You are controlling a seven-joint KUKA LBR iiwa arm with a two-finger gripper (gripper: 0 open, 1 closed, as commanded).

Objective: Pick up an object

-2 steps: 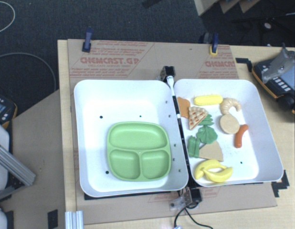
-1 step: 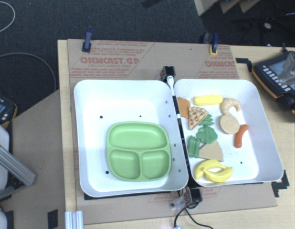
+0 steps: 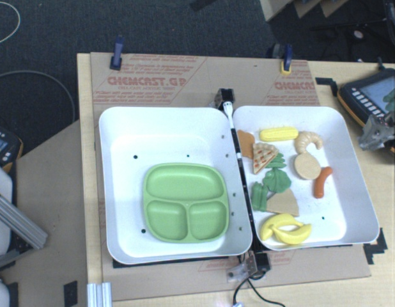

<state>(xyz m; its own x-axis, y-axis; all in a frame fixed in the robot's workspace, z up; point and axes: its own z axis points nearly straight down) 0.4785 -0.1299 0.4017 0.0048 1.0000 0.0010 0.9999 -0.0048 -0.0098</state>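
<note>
The right bin (image 3: 351, 219) holds several toy foods. A yellow corn cob (image 3: 278, 133) lies at its far side beside a curled shrimp (image 3: 309, 141). Below them are a round beige biscuit (image 3: 307, 166) and a red sausage (image 3: 321, 181). A pizza slice (image 3: 264, 156) and an orange wedge (image 3: 247, 144) sit against the bin's left wall. Green leafy pieces (image 3: 274, 181) overlap a tan triangle of bread (image 3: 284, 203). A yellow banana (image 3: 286, 229) lies at the near side.
The left bin (image 3: 121, 146) bears a green divided plate (image 3: 185, 202) near its front. A black divider (image 3: 236, 146) runs between the bins. A pendant with a screen (image 3: 370, 98) and a grey metal piece (image 3: 376, 133) lie on the bench at the right.
</note>
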